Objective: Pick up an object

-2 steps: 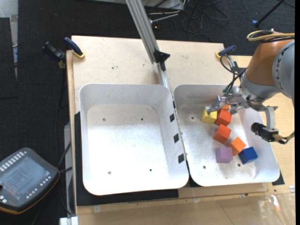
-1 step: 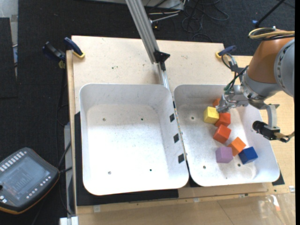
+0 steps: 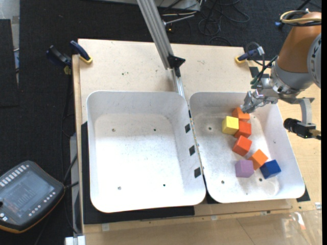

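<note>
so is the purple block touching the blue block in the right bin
Apart. The camera view shows a strip of white bin floor between the purple block and the blue block.

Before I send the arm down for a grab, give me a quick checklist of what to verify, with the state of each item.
1. Blocks within reach in the right bin: ok, all six lie there.
2. Gripper over a target: ok, it sits at the top orange block.
3. Finger opening: cannot tell.
4. Target free of neighbours: not ok, the yellow block and another orange block crowd it.
5. Block already held: cannot tell.
</note>
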You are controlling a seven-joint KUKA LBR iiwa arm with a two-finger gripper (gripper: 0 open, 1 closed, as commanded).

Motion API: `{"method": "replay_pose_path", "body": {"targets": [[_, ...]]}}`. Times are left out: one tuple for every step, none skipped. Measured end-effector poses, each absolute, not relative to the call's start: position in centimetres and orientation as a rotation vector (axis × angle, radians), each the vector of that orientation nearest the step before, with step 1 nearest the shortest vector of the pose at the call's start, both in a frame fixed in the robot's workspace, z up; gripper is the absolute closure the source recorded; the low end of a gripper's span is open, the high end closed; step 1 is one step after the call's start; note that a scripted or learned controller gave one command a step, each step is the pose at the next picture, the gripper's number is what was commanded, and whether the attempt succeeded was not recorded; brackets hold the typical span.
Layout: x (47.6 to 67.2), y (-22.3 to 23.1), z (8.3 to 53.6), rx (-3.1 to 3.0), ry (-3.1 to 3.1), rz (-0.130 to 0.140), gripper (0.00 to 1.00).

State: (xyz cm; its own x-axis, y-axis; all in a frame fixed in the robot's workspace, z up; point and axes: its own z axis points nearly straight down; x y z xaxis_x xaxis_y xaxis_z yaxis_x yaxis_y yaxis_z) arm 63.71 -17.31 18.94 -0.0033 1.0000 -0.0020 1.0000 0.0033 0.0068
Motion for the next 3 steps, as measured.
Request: {"method": "replay_pose_path", "body": {"targets": [[63.4,-17.4,25.2,2.213,2.218,0.006,1.00],[63.5,-17.4,28.1,2.214,2.221,0.004,1.00],[61.8,-11.3,27.4,2.214,2.231,0.001,1.00]]}}
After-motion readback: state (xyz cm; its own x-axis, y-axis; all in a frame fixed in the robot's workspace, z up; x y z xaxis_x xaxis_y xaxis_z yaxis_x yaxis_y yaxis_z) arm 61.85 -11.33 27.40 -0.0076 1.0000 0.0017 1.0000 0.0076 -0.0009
